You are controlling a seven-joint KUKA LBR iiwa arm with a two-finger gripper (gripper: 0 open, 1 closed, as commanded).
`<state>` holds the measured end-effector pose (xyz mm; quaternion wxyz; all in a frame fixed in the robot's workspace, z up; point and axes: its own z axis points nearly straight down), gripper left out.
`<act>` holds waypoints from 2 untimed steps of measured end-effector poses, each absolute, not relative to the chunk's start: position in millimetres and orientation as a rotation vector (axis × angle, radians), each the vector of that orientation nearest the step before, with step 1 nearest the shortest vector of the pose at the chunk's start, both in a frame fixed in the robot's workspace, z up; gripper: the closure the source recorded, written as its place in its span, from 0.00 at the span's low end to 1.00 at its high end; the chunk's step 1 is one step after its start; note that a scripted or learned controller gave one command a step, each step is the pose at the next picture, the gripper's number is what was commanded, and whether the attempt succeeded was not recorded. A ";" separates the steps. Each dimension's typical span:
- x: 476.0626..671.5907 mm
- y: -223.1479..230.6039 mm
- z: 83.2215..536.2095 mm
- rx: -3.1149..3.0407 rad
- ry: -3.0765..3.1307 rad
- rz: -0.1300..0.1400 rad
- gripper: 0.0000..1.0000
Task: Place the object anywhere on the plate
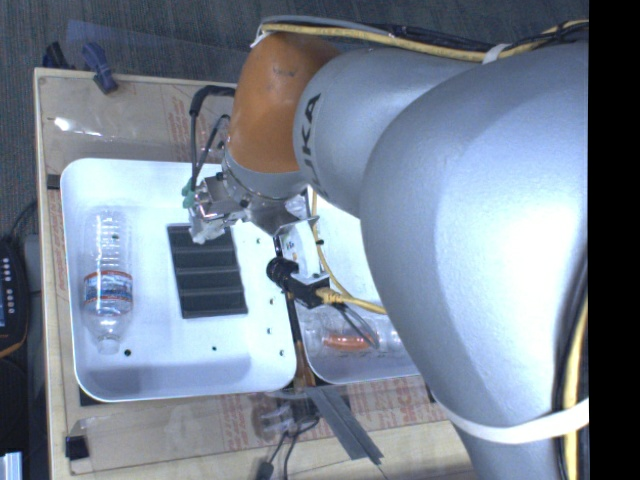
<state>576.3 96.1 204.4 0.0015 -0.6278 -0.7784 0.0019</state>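
The grey arm [480,218] bulked nearest the lens, its orange band [275,108] sitting just above the wrist. From there the gripper [203,218] reached down over the left-hand white bin [160,378]. Its tip was at the far edge of the black ribbed plate [210,278], which lay flat directly below it in the view. Whether the gripper was open or closed could not be told, and nothing could be seen held in it. The clear plastic bottle [107,278] lay on its side in the same bin. It was well off to the view's left of the gripper, apart from the plate and close to the bin's outer wall. On the gripper's other side, in the right-hand bin [335,373], lay a clear item with a copper-coloured part [345,343], partly hidden by the arm. A yellow cable [350,303] ran just above it.
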 end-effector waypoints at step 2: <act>499.7 147.9 330.6 -2.058 -2.375 -0.001 1.00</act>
